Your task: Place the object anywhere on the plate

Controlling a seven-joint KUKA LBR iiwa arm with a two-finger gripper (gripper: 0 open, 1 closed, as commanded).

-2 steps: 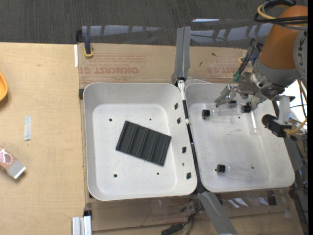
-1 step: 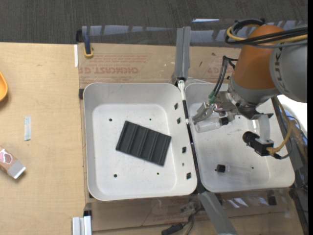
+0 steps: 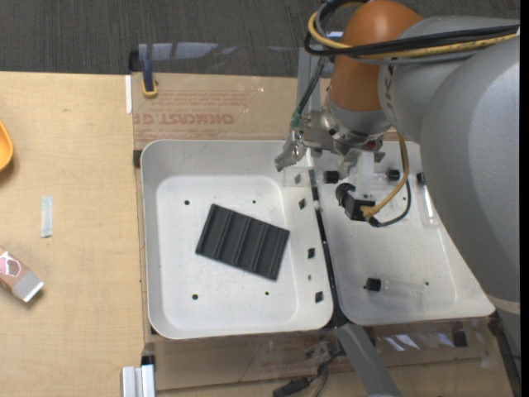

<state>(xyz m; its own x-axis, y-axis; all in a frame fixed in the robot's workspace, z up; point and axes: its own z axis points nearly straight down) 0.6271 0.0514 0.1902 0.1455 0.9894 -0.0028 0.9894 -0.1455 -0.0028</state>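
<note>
Looked down on a pale wooden bench [image 3: 74,139] under dark ribbed carpet [image 3: 165,15] at the far edge. Far to the left of the pincer, found an orange thing [image 3: 3,149] cut off by the frame, then a small grey strip [image 3: 46,217], then a red-and-white packet [image 3: 18,275] lower down, all of them well apart from it.

Nearer, up and to its left, noted a blue clamp [image 3: 149,71] at the corner of a cardboard sheet [image 3: 198,114] bearing mirrored print.

Below and left of the pincer, met the left bin [image 3: 150,222], and in it a dark ribbed slab [image 3: 242,240] lying flat on the floor, clear of the walls. Ran its long axis from upper left down to lower right — the near end towards the bin's left wall, the far end towards the divide between the bins. Seemed grooved across the short way.

Placed the pincer [image 3: 326,172] itself over the far stretch of that divide, hung under the orange band [image 3: 372,48] and grey arm [image 3: 471,139] amid cables. Could not tell whether spread or pressed together.

Below and to its right, in the right bin [image 3: 446,263], spotted a small black piece [image 3: 374,285] on the floor — too small to read its heading.
</note>
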